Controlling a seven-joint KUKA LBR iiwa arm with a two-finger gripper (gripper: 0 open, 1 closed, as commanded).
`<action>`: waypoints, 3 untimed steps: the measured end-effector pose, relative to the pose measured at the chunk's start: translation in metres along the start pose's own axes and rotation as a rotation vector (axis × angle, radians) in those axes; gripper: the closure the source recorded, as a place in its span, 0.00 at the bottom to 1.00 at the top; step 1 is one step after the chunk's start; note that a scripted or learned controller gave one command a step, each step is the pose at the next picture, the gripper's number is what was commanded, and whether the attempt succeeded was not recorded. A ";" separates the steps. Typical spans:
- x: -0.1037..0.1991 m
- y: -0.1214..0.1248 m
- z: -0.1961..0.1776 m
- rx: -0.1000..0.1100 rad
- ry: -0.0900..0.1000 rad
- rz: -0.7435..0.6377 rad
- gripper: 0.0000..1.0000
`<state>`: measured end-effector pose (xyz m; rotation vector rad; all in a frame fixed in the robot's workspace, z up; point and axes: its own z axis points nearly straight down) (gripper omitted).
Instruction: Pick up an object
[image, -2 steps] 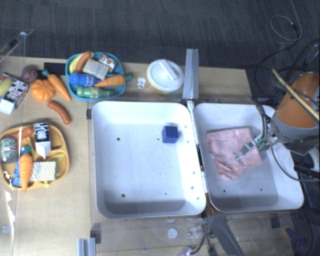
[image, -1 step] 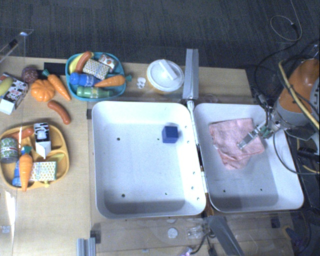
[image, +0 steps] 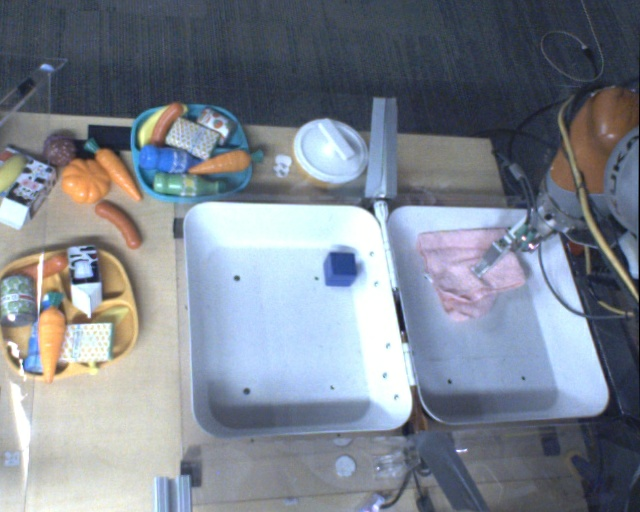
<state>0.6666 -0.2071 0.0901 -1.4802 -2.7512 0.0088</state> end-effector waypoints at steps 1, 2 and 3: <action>-0.002 0.005 -0.013 -0.017 -0.022 -0.006 1.00; 0.071 0.048 -0.115 -0.019 -0.019 -0.107 1.00; 0.147 0.092 -0.133 -0.018 -0.016 -0.023 1.00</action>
